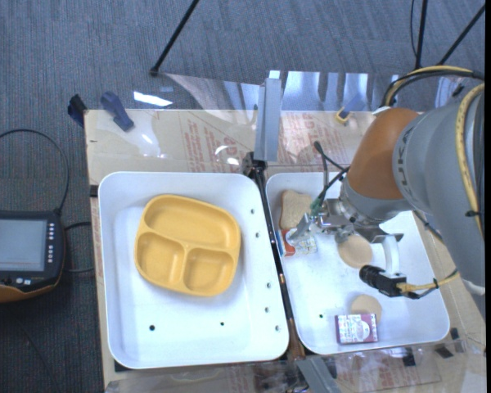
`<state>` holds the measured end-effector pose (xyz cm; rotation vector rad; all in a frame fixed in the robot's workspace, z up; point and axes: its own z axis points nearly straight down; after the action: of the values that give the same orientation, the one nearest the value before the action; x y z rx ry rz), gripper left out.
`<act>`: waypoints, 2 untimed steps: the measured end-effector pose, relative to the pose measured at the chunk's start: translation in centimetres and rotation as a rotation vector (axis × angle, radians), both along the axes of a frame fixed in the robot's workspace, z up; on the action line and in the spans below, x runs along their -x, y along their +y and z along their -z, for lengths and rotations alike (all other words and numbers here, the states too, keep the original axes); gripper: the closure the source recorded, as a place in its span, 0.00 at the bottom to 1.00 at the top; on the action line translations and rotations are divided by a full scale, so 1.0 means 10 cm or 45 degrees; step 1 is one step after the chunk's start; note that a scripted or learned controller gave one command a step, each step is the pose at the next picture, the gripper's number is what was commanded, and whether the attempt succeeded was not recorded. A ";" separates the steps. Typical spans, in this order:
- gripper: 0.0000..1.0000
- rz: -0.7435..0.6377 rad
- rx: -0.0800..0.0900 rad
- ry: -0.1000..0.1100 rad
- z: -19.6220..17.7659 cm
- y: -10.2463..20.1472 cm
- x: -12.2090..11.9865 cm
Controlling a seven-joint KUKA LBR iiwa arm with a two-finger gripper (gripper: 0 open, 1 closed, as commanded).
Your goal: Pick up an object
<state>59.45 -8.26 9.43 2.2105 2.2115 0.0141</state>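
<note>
My gripper (pixel 308 229) hangs low over the left part of the right bin (pixel 409 309), under the grey arm with its orange band (pixel 383 162). Right at its tip lies a small red and white item (pixel 291 242), partly covered by it. I cannot tell whether the item is held. A tan bread-like slice (pixel 292 207) lies just behind the gripper. A pale round disc (pixel 356 252) rests to its right, half under the wrist. Toward the front are a smaller tan disc (pixel 365 304) and a maroon packet (pixel 356 327).
The left bin (pixel 123 318) holds a yellow divided plate (pixel 187 243). A ridge (pixel 272 244) separates the two bins. A black connector with a yellow cable (pixel 383 279) hangs off the wrist over the right bin. A handheld controller (pixel 20 248) lies on the floor at left.
</note>
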 end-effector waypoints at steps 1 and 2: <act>0.00 0.006 -0.007 0.028 0.01 -0.01 -0.50; 1.00 -0.002 -0.004 0.026 -0.09 0.00 -0.51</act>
<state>64.59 -8.25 10.38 2.2202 2.2255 -0.0043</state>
